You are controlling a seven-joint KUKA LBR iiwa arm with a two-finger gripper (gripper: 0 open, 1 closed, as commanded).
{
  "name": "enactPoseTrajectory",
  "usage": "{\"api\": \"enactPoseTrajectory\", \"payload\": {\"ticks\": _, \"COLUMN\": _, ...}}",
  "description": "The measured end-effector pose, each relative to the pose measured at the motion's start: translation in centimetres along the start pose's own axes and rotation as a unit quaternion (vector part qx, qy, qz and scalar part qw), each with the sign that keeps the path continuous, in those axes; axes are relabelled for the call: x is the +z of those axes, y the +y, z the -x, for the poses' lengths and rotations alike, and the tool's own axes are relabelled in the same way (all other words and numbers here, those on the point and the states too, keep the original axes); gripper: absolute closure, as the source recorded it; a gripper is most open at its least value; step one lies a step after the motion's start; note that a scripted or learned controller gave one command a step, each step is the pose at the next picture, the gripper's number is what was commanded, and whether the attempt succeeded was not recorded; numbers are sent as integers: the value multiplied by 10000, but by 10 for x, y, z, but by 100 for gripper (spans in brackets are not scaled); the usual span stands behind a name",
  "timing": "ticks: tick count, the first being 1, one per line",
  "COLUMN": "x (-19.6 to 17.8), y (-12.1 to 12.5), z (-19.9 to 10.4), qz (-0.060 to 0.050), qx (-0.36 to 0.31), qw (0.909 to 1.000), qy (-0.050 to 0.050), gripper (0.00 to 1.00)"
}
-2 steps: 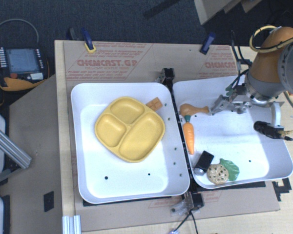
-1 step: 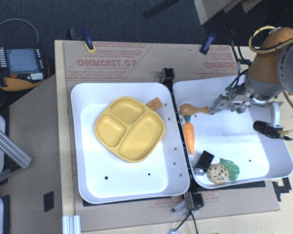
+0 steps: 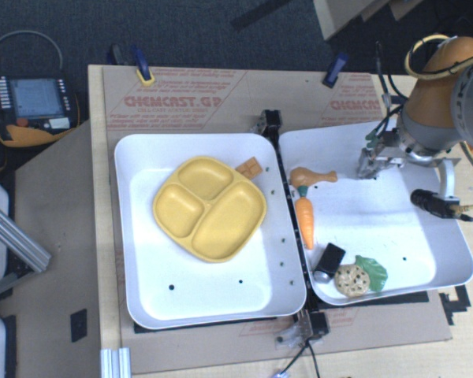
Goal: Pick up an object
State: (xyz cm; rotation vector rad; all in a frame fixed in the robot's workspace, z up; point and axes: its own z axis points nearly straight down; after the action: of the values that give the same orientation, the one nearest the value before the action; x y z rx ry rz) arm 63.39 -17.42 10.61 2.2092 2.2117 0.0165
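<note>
The two-finger gripper (image 3: 369,166) hangs over the upper part of the right white bin (image 3: 426,235), and whether it is open or shut cannot be told at this slant; nothing shows between its tips. Behind it the grey arm with its orange band (image 3: 445,69) reaches in from the right.

Just left of the gripper, apart from it, lies a tan toy chicken drumstick (image 3: 310,178), its long axis nearly level across the bin, thick end toward the divider and thin end pointing right at the gripper. Below it an orange toy carrot (image 3: 304,220) lies along the bin's left wall, its long axis running up and down the view, green top uppermost and tip pointing toward the bench's near edge. Further down sit a small black block (image 3: 329,259), a round speckled cookie (image 3: 351,279) and, touching the cookie, a green leafy toy (image 3: 374,272).

The left white bin (image 3: 142,274) holds a yellow three-compartment plastic plate (image 3: 209,209), with a small brown block (image 3: 249,167) at its upper right edge.
</note>
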Motion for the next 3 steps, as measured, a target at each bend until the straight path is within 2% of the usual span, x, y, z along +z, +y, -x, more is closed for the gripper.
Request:
{"api": "enactPoseTrajectory", "payload": {"ticks": 1, "x": -54, "y": 10, "z": -7, "qz": -56, "qx": -4, "qw": 10000, "qy": 5, "gripper": 100}}
{"api": "enactPoseTrajectory", "payload": {"ticks": 2, "x": -109, "y": 13, "z": -7, "qz": -48, "qx": -2, "qw": 10000, "qy": 3, "gripper": 100}}
{"api": "enactPoseTrajectory", "payload": {"ticks": 3, "x": -101, "y": 1, "z": -59, "qz": -108, "qx": -20, "qw": 9999, "qy": 32, "gripper": 100}}
